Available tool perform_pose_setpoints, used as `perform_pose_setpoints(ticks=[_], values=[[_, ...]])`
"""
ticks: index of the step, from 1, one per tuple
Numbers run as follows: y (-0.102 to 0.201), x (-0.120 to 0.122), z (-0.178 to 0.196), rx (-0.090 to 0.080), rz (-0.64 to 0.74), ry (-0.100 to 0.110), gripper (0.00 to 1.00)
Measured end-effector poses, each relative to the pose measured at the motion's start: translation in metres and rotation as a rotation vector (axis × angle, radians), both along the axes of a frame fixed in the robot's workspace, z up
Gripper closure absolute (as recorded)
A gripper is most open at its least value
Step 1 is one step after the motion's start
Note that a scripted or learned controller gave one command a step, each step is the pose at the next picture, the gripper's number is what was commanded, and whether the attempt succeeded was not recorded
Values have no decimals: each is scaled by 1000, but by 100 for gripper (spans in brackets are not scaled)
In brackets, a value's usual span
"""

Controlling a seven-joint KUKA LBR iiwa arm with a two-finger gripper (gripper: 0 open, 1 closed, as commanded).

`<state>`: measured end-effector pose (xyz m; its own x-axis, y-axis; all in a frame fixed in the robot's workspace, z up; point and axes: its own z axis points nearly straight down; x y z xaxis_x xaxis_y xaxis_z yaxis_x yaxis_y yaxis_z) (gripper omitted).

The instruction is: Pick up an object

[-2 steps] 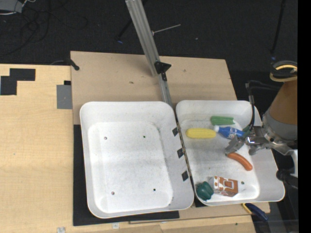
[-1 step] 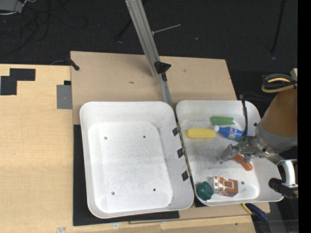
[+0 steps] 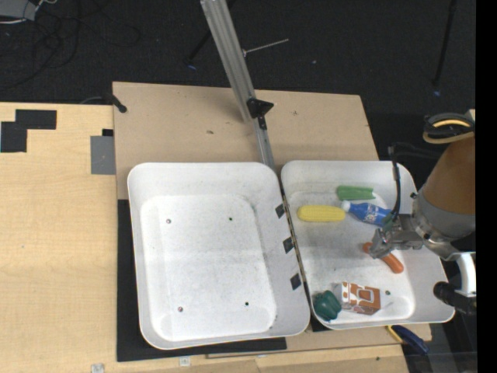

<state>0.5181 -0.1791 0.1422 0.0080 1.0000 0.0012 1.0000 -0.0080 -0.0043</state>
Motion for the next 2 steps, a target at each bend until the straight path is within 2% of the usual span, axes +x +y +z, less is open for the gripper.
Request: perform_pose_setpoints(ticks=[2], values=[[-7, 13, 95, -3, 9, -8, 100]])
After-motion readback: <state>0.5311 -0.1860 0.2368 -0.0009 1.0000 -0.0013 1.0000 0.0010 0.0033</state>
